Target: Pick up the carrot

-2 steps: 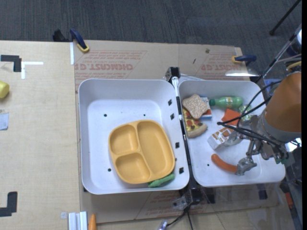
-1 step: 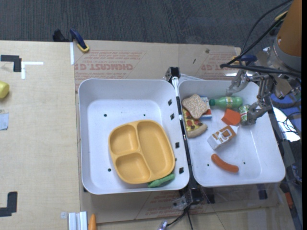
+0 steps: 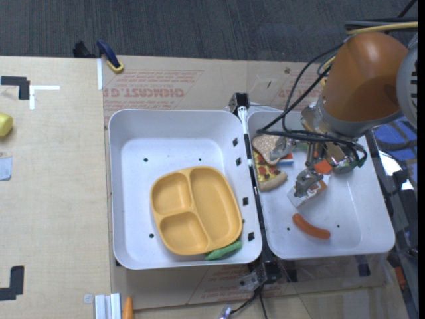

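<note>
On the far left of the worktop (image 3: 53, 198) lies a small yellow thing (image 3: 4, 124), well apart from both bins. The left bin (image 3: 126, 178) holds a yellow divided plate (image 3: 196, 209), and a green pod (image 3: 224, 250) lies just beside the plate's near edge, against the bin wall. Across the middle divide, the right bin (image 3: 362, 234) holds a pizza slice (image 3: 267, 174) near its left wall, with a flat brown piece (image 3: 267, 143) just behind it. Further right, the gripper (image 3: 307, 186) hangs low over the middle of the right bin, below the arm's orange band (image 3: 365, 78) and a tangle of cables. A small orange and white thing (image 3: 319, 183) sits right at the gripper's tip, but the view is too cluttered to say what it is or whether it is clamped; whether the fingers are spread or pressed together cannot be told. The carrot (image 3: 311, 226), a short orange piece, lies on the bin floor just in front of the gripper, toward the near wall, apart from the tip and untouched. Judged from this, the task is not yet done: the gripper is close, but the carrot is not lifted, and both the grasp and the lift are left.
</note>
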Robot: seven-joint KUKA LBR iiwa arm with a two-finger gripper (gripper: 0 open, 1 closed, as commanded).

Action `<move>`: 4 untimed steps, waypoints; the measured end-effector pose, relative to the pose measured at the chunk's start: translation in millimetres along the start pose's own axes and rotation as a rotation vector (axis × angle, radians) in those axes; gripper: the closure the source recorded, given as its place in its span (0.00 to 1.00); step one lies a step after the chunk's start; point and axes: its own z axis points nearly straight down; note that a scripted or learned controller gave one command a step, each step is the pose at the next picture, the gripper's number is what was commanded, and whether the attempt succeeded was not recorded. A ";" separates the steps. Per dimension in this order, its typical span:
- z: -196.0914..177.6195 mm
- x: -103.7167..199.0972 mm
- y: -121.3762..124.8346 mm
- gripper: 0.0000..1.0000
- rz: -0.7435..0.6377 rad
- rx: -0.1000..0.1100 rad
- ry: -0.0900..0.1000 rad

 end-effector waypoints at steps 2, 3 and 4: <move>6.8 39.1 -4.0 0.00 -0.025 0.000 -0.002; 12.8 18.5 88.0 0.00 -0.130 0.000 -0.001; -78.4 40.0 73.8 0.00 -0.374 0.003 -0.006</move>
